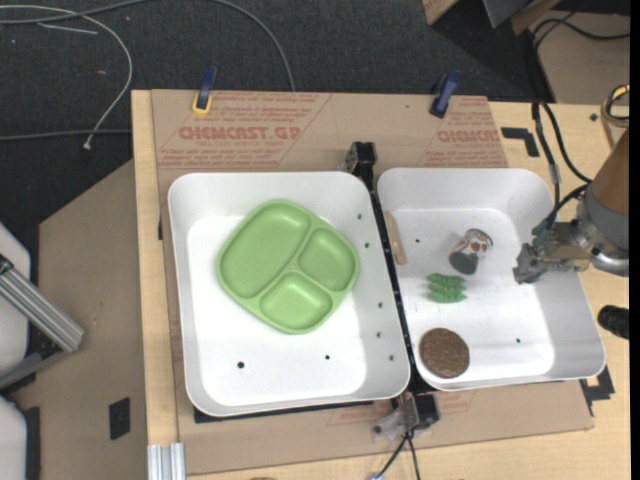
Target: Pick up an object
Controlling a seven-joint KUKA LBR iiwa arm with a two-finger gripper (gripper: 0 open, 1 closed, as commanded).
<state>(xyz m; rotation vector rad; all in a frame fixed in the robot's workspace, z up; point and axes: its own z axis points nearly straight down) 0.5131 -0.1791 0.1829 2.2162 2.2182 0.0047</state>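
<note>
Camera view: my gripper (527, 268) sits over the right bin's (520, 193) right side; I cannot tell its opening. Inside lie a small grey-and-red object (470, 250), green piece (447, 288) and brown disc (444, 352). The left bin (200, 348) holds a green divided plate (288, 265).

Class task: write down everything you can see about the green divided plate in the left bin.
The plate is pale green, smooth like plastic, with rounded corners and three compartments: one large on the left, two smaller on the right. It lies flat, right side up, turned at a slant to the bin's walls, near the middle of the left bin. It rests on the bin floor; nothing lies in it or touches it otherwise.
</note>
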